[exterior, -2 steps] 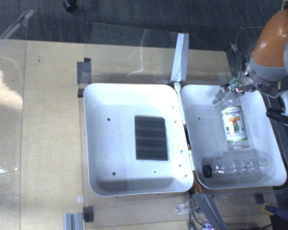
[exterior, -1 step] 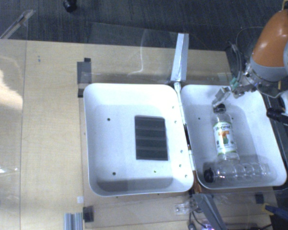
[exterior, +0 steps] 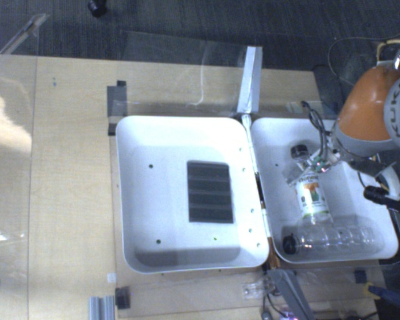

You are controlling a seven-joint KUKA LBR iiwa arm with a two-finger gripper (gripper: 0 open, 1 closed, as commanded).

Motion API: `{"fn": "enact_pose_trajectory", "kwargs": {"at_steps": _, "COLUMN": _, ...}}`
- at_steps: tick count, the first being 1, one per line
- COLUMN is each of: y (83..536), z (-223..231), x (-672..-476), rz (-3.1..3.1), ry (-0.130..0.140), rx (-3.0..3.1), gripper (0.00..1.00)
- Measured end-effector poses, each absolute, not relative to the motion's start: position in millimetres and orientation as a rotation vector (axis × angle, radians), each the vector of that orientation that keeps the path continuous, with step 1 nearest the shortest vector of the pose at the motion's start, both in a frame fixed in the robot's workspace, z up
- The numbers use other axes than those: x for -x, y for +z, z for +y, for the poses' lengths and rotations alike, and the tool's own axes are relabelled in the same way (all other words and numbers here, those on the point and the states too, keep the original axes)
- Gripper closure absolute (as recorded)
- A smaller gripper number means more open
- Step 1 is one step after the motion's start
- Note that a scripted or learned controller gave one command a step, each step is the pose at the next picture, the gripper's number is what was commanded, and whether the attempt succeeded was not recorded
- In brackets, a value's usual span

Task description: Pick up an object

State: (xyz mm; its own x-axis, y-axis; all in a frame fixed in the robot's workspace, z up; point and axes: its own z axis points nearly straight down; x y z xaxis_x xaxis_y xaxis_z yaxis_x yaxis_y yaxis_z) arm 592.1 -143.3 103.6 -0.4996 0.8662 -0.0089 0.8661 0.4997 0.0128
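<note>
While the grey arm reaches in from the right, its gripper hangs low over the right bin, just above a small labelled bottle lying on the bin floor. Whether it is open or closed cannot be told. A clear plastic bottle lies across the bin's near edge, touching or almost touching the small one. The left bin holds a dark ridged pad. Both bottles are round and would likely roll or slip from an off-centre pinch.
</note>
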Motion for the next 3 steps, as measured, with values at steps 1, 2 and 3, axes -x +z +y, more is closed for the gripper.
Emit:
{"fn": "enact_pose_trajectory", "kwargs": {"at_steps": 1, "y": 99, "z": -155, "x": -604.5, "rz": 2.769, "ry": 0.016, "rx": -1.428, "gripper": 0.00}}
{"fn": "enact_pose_trajectory", "kwargs": {"at_steps": 2, "y": 111, "z": -154, "x": -607.9, "rz": 2.761, "ry": 0.023, "rx": -1.423, "gripper": 1.00}}
{"fn": "enact_pose_trajectory", "kwargs": {"at_steps": 3, "y": 193, "z": -117, "x": -635.2, "rz": 2.828, "ry": 0.006, "rx": -1.349, "gripper": 1.00}}
